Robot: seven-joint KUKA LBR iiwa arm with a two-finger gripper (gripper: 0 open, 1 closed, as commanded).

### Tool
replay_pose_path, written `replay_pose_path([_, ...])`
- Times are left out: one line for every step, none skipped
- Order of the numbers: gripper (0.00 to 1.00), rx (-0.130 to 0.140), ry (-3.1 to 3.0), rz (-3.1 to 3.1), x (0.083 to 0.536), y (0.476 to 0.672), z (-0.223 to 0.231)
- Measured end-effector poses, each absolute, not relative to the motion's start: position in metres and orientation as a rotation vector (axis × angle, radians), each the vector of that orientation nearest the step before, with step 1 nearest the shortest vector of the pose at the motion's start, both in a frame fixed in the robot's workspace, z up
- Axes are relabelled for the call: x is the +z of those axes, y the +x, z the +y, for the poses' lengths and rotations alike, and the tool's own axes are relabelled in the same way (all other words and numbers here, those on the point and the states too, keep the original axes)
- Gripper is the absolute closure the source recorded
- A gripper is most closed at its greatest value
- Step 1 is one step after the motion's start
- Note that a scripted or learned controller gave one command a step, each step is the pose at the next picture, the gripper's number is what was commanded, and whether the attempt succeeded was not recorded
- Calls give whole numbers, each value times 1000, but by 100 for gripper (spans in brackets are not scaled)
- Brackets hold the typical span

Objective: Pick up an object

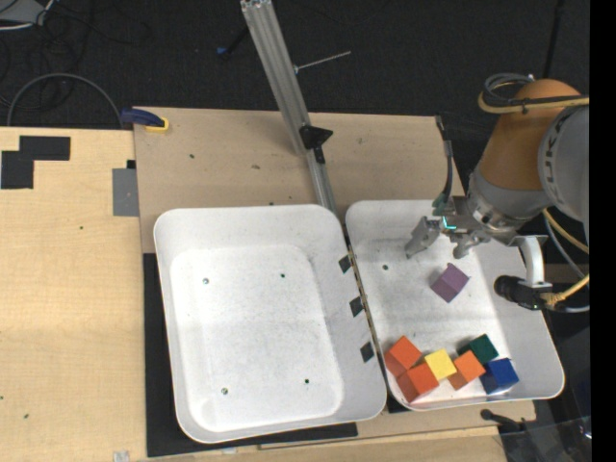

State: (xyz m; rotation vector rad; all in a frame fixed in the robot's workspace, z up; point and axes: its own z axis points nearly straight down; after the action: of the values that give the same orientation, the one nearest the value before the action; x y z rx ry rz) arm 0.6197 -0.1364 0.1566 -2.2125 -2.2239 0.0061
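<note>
Overhead, gripper (440, 238) above the right bin (385, 221).
Its fingers are spread, grasping nothing; the purple block (449, 283) lies just below it.

Spread fingers (443, 240) above purple cube (449, 283)

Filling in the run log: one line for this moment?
gripper: open, above right bin | holds: nothing | nearest: purple block, apart | other blocks: front edge
</note>
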Motion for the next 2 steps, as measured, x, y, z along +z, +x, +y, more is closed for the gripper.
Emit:
replay_pose_path([0,6,-2212,-2224,157,620,-136])
replay_pose_path([0,6,-2212,-2224,157,620,-136])
